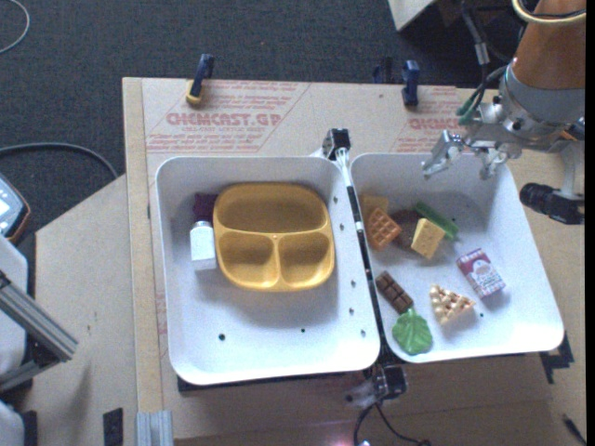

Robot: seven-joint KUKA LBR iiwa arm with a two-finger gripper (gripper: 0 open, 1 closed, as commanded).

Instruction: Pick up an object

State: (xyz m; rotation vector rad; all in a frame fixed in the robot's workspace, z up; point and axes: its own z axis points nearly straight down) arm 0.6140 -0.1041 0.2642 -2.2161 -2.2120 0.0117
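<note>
The grey two-finger gripper (468, 156) is seen spread open and empty at the upper right. A small yellow cheese-like wedge (428, 238) lies below in the right white bin (530, 286); judged light, stiff and slippery, it is best pinched across its flat sides.

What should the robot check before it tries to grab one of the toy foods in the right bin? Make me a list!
1. Two-finger gripper holds nothing: ok, fingers spread and nothing between them.
2. Gripper is over the shallow white right bin: ok, above its far edge.
3. A target is within easy reach: ok, the yellow cheese wedge and square tan waffle lie nearest.
4. Target stands apart from neighbours: not ok, the cheese touches a green strip and a dark brown piece.
5. Red and white carton lies free: ok.
6. Exact height above the toys: cannot tell.
</note>
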